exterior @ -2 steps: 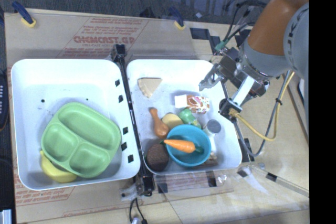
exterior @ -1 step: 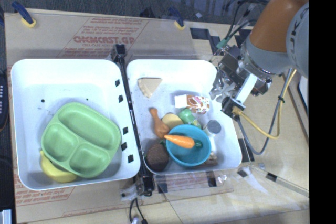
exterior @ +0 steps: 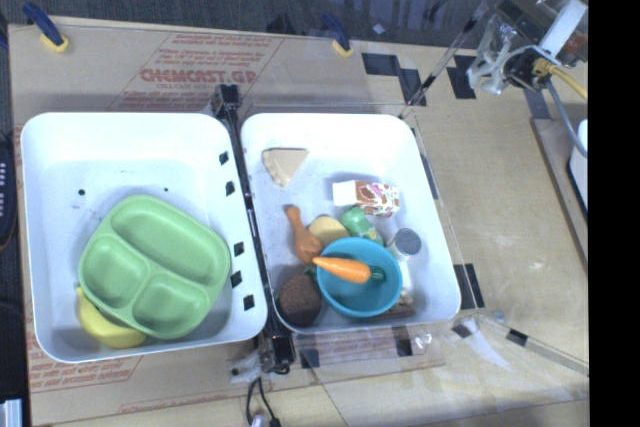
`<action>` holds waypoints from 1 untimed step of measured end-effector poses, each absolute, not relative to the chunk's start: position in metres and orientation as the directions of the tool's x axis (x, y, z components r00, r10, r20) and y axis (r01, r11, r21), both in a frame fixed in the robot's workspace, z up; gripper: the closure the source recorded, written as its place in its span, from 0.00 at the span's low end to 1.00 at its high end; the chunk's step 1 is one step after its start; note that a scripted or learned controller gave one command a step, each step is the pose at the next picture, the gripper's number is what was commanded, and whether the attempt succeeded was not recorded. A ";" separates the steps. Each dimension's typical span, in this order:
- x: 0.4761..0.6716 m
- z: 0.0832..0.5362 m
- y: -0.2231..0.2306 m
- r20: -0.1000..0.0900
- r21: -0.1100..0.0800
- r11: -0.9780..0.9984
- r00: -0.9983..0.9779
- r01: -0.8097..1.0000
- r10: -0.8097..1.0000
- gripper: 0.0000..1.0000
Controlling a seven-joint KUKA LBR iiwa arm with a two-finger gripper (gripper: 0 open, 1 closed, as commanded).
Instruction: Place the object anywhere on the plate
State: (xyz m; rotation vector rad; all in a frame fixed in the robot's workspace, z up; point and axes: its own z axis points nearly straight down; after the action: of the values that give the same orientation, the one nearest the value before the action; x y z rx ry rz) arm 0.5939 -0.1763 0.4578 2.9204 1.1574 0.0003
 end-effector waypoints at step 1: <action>0.649 0.529 -0.186 -0.005 -0.004 -0.798 0.798 0.603 0.603 1.00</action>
State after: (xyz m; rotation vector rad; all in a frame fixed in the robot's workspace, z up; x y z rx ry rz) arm 0.6489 -0.1855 0.5289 2.9801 0.9999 -0.0093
